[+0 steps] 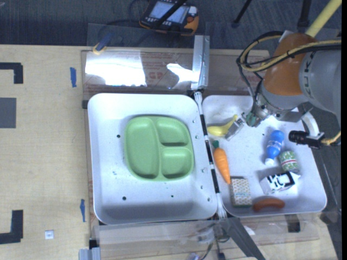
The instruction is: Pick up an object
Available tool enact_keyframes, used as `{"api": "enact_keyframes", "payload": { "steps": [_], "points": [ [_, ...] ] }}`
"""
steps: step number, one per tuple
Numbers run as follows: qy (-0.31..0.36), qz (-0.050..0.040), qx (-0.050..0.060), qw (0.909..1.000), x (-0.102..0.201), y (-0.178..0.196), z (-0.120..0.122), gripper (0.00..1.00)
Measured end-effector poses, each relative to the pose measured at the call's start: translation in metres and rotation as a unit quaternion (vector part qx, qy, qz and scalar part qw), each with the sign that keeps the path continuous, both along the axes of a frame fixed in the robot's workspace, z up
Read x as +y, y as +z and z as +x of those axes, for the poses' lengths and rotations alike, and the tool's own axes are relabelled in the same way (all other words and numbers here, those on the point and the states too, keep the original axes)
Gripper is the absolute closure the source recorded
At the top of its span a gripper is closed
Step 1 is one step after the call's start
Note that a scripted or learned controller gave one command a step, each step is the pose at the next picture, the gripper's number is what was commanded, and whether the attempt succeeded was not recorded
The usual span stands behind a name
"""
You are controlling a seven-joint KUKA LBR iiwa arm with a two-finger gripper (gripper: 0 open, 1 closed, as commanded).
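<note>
The bench [38, 145] is carrying two white bins side by side. The left bin [103, 194] is holding a green divided plate [159, 147] near its middle. The right bin [309, 196] is holding all the small pickable things, so the task's object is going to come from there.

The arm [303, 72] is reaching in over the right bin's far right corner, orange band up top. The gripper [245, 121] is hanging low near the bin's far edge, toward the far left corner, with its tip just beside a yellow banana [218, 129]. Whether the claw is released or clenched — cannot tell, the view is too small and blurry there; nothing is clearly sitting between the fingers.

Rest of the bin, big to small: an orange carrot [221, 165] is lying along the left edge, a black-and-white box [281, 181] is sitting toward the near right corner, a speckled sponge block [241, 191] is at the near left corner, a blue bottle [274, 145] is lying right of the middle, a reddish sausage [268, 203] is along the near edge, and a small green-labelled can [288, 160] is near the right edge, touching or just beside the bottle.

Step in hand, judging by pose: approach or the grasp try itself, likely aiming for the banana. Nothing is lifted yet. Next move is calling for closing squarely across the banana's narrow width, then lifting straight up clear of the bin's left edge and the carrot.
</note>
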State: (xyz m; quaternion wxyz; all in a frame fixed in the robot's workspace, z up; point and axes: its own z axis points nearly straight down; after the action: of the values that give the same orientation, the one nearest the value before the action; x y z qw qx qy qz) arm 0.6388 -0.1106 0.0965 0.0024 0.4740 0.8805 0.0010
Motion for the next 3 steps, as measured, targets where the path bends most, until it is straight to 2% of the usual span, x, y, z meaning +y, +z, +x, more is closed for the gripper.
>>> {"api": "enact_keyframes", "payload": {
  "steps": [1,2,3],
  "points": [
    [0.102,0.0004,0.014,0.9947,0.001,-0.008,0.024,0.00],
    [0.195,-0.0025,0.006,0.9809,0.008,-0.008,0.016,0.00],
    [0.195,-0.0032,-0.002,0.9808,0.010,0.003,0.020,1.00]
  ]
}}
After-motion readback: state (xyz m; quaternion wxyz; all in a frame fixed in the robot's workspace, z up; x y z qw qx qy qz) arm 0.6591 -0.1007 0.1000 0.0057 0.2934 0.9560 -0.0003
